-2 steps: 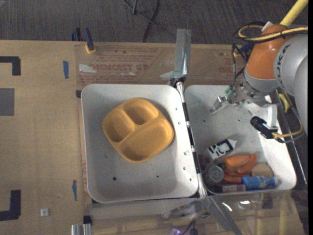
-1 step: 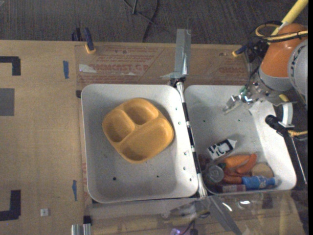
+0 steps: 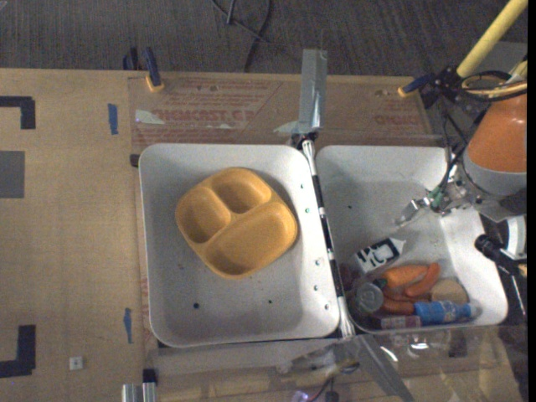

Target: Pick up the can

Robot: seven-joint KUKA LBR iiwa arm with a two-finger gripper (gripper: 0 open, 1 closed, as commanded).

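We saw two white bins side by side on the bench. The left bin (image 3: 159,249) held a yellow divided plate (image 3: 236,221), lying flat near its middle with three compartments facing up. The right bin (image 3: 368,174) had its clutter gathered in the near corner.

The can (image 3: 368,296) lay there against the near-left wall of the right bin, its grey round end turned up toward the camera. Just beside it on the right sat an orange carrot-like toy (image 3: 410,276), then a tan block (image 3: 450,290), and along the front wall a blue bottle (image 3: 442,311) on its side. A small black-and-white carton (image 3: 381,252) lay just behind the can.

The arm (image 3: 499,145) reached in from the right, its orange band over the right bin's far edge. The gripper (image 3: 423,205) hung over the bare middle of the right bin, well apart from the can. Its metal fingers looked spread and held nothing, though they were small and glinting, so we could not be sure.
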